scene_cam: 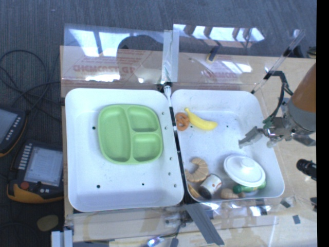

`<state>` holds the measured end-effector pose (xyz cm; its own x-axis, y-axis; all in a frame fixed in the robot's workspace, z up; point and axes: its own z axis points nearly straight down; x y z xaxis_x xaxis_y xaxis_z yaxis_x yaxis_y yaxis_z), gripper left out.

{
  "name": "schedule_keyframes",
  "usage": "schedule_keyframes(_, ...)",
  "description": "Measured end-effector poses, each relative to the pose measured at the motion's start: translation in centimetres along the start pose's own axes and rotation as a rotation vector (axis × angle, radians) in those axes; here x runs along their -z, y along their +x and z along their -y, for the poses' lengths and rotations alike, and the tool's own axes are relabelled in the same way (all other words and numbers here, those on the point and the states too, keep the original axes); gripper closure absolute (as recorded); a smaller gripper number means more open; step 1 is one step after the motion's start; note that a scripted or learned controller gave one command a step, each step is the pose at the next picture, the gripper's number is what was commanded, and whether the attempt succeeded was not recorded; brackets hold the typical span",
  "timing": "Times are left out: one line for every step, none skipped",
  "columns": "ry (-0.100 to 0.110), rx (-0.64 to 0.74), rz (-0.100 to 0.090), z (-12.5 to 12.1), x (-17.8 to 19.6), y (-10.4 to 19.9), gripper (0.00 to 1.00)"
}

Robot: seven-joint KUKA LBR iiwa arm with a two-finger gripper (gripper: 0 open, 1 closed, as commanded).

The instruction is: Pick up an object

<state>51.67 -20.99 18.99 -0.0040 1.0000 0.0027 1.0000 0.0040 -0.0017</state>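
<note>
The hand (252, 137) is seen open and empty at the right bin's (226, 99) three o'clock. The lid (244, 170), at five o'clock, should be approached vertically and straddled centrally.

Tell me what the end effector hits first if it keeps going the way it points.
Probably bare floor of the right bin; the end effector points left, toward the banana. Its height is unclear.
</note>
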Motion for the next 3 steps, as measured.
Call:
schedule_keyframes(0.001,0.13,0.004,-6.4,0.0,4.6,0.0)
schedule_keyframes(0.0,0.388,0.005,-13.2,-5.6,6.6,0.0)
schedule_keyframes(-0.007,0.732,0.011,-12.8,-10.1,9.0,0.0)
